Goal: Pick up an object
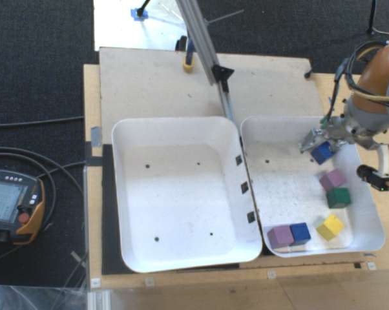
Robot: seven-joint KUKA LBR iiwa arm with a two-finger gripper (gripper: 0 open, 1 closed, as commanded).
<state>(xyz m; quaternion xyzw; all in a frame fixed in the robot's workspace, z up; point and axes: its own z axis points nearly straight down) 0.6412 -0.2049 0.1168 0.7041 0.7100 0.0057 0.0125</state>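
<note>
Over the right bin [366, 237], near its far right side, my gripper [318, 142] hangs with a blue block [322, 152] at its fingertips; whether my fingers are clamped on it or apart I cannot tell. Nearer the front lie a purple block [331, 179] touching a green block [338, 197], then a yellow block [330, 227], a second blue block [300, 232] and a second purple block [280, 236]. Beside this bin sits the left bin [126, 134].

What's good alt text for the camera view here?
A grey arm with an orange band reaches in from the right, its gripper over a blue cube in the right white bin. Nearer the front lie two purple cubes, a green, a yellow and another blue one. The left white bin sits alongside.
</note>
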